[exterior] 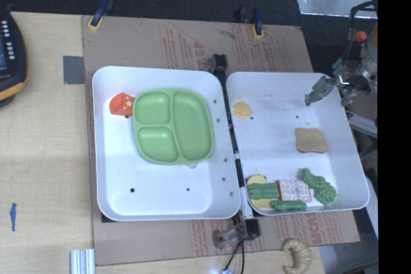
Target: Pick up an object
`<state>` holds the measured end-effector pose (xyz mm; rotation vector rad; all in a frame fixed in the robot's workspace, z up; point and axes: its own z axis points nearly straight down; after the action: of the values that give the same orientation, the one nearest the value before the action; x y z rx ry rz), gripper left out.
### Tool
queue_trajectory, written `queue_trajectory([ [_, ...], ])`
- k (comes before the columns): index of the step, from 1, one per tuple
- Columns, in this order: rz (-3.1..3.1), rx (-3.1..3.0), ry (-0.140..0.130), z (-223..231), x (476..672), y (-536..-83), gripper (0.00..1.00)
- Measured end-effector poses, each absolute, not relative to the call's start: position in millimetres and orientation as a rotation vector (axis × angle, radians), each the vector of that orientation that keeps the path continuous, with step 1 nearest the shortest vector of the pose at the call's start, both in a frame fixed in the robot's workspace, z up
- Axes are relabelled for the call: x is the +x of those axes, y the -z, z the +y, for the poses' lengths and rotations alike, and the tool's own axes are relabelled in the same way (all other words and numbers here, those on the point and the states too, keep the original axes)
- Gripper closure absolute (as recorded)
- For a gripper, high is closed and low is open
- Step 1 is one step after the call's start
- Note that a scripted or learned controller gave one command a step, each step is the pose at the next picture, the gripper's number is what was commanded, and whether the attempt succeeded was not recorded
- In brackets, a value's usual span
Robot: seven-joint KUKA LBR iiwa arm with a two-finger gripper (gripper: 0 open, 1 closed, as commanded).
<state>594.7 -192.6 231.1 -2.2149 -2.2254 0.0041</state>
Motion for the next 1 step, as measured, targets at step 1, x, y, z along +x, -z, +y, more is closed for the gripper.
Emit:
queue_trajectory([
  [1,-2.229,-2.209,-0.009,-211.3,644.9,-139.8,0.0],
])
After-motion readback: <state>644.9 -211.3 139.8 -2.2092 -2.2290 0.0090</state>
